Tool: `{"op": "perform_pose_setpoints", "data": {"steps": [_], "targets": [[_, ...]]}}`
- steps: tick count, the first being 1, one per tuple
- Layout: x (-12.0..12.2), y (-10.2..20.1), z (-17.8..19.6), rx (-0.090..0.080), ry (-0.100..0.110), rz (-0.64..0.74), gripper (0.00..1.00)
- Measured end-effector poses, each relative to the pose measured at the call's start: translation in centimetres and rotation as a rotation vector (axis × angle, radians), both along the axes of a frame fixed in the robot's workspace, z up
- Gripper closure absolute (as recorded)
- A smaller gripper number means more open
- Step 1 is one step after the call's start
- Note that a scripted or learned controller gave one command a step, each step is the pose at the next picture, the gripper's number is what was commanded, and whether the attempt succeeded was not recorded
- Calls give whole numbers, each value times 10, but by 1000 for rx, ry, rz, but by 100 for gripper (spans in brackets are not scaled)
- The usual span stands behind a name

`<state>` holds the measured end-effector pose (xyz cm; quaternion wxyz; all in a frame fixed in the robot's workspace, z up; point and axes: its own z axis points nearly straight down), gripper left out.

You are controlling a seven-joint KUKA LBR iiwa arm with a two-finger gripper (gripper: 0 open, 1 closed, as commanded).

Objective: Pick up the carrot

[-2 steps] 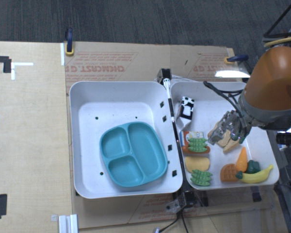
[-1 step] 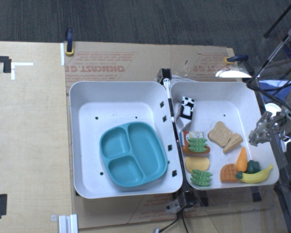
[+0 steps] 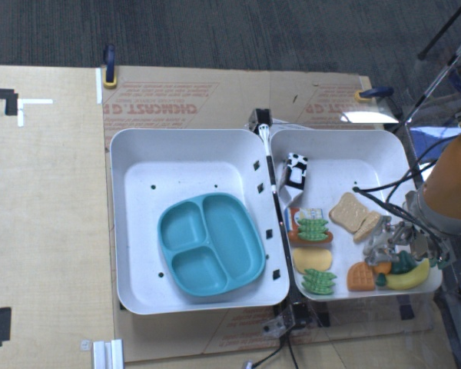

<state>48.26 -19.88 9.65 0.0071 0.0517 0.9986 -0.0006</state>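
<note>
Carrot (image 3: 360, 277) lies at the near edge of the right bin (image 3: 346, 146) beside a banana (image 3: 409, 276), with the gripper (image 3: 389, 246) low just above it, its grip impossible to tell.

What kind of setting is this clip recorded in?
Probably a robotics lab bench: two white bins clamped onto cardboard, toy food such as a banana and bread, a teal divided plate, and a cabled gripper.
</note>
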Motion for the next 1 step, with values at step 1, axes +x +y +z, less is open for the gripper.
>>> {"op": "perform_pose_setpoints", "data": {"steps": [1], "targets": [[51,28,-4,1,7,176,100]]}}
